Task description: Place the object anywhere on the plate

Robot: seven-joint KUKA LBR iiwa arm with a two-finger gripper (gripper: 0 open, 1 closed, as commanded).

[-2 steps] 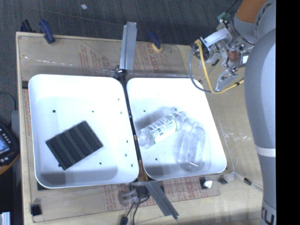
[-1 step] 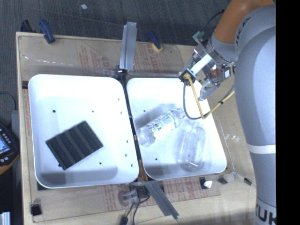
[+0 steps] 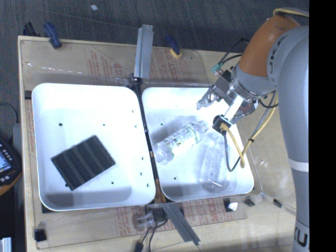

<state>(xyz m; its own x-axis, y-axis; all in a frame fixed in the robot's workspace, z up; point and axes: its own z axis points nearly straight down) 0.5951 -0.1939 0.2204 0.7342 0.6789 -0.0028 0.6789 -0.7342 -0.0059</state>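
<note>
The counter [image 3: 31, 56] carries two shallow white bins side by side. The left bin [image 3: 42, 104] holds a dark ribbed rectangular plate [image 3: 83, 161], lying flat in the lower left part of the frame and turned at an angle to the bin walls. The right bin [image 3: 173, 96] holds two clear plastic bottles. One bottle [image 3: 180, 140] lies on its side near the bin centre, tilted from lower left to upper right, just beside the divider between the bins. Its label is too blurred to read. The second bottle [image 3: 213, 164] lies toward the lower right corner of the right bin, near the first but apart from it.

The pincer [image 3: 211, 113] hangs over the upper right part of the right bin, above and to the right of the first bottle. Its two fingers stand spread apart, with nothing between them. A yellow cable [image 3: 237, 151] loops down from the wrist over the right bin wall.

Blue clamps [image 3: 51, 35] sit on the upper edge of the counter. A grey metal bar [image 3: 143, 51] runs up from the divider at upper centre. Faint red printing on the counter surface is unreadable.
</note>
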